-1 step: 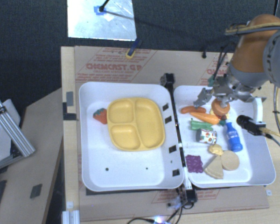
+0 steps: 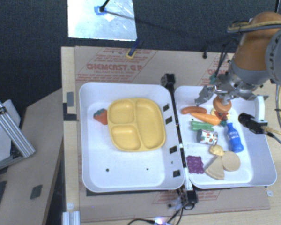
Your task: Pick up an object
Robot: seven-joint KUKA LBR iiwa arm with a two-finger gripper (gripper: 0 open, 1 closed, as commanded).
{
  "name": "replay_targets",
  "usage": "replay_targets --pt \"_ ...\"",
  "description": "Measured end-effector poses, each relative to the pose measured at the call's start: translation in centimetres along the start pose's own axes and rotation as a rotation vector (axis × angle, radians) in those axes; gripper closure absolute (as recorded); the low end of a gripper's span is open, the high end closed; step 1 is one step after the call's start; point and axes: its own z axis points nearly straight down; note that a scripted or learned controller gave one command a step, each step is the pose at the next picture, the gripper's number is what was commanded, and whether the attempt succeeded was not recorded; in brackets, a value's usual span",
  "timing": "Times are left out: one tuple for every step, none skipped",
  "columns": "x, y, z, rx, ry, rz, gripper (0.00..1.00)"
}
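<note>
Gripper [image 2: 218,93] hovers with fingers spread, holding nothing, over the right bin [image 2: 262,172]; carrot [image 2: 207,117] lies just below, long axis crosswise.

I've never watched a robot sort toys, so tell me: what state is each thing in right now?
Gripper: low over the right bin's far end.
Yellow tray: flat in the left bin.
Strawberry: touching the tray's left edge.
Blue bottle: lying on its side.
Small can: lying down.
Carrot: lying flat.
</note>
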Motion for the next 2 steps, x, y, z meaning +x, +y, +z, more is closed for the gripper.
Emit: replay_targets --pt "-0.5 -0.6 5.9 0.003 0.001 0.002 0.00" --pt "-1.1 -0.4 8.1 -0.011 -0.002 -0.001 0.00"
